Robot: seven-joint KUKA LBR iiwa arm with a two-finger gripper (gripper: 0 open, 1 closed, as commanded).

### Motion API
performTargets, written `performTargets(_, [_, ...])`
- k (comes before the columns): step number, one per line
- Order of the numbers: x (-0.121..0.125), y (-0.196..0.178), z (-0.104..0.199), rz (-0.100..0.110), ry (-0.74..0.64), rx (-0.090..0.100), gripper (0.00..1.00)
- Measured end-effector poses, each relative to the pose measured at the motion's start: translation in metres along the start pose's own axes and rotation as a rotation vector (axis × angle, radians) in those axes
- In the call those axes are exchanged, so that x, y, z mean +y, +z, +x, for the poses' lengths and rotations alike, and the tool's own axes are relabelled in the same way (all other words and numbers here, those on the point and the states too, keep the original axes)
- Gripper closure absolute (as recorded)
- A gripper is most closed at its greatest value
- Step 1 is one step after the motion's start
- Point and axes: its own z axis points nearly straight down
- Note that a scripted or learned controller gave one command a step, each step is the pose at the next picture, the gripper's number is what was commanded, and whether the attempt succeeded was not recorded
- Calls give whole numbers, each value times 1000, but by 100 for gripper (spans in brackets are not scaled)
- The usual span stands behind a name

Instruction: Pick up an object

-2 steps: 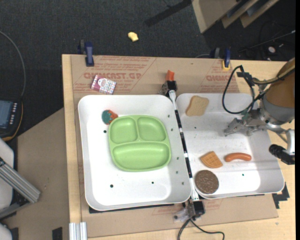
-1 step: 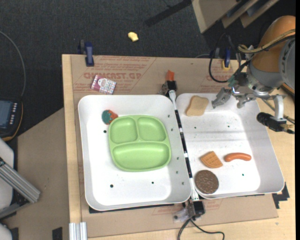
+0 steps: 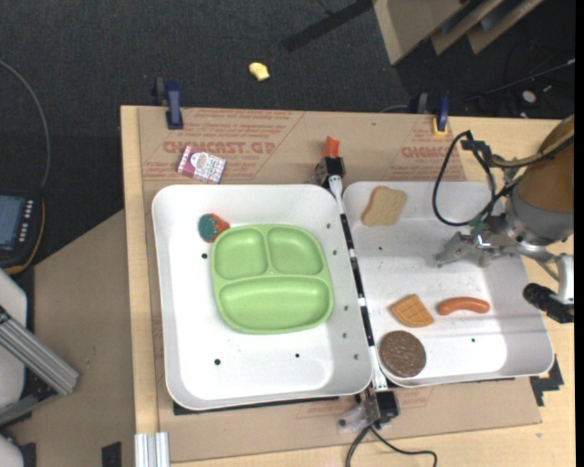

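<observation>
While the gripper (image 3: 453,250) hovers in the right bin (image 3: 511,365), nothing is held.
Fingers appear spread, though small; sausage (image 3: 463,306) lies just below, so descent comes next.

Dark carpeted floor (image 3: 82,55) (perhaps grey) around a cardboard-topped bench (image 3: 274,137), wooden furniture (image 3: 438,27) behind.

On the cardboard bench sheet (image 3: 274,128), a small pink-and-white packet (image 3: 201,164) lies at ten o'clock — just beyond the bins. A yellow scrap (image 3: 259,70) sits on the dark floor (image 3: 82,55) at twelve — well apart.
</observation>
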Motion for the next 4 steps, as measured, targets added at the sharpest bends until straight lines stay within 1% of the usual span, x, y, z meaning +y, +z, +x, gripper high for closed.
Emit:
performTargets(1, [80,-2,14,7,-7,-7,0])
performTargets(2, [14,-55,-3,-2,0,-16,0])
performTargets(3, [81,-48,93,-9,-13,-13,0])
performTargets(4, [76,-3,26,0,2,-17,0])
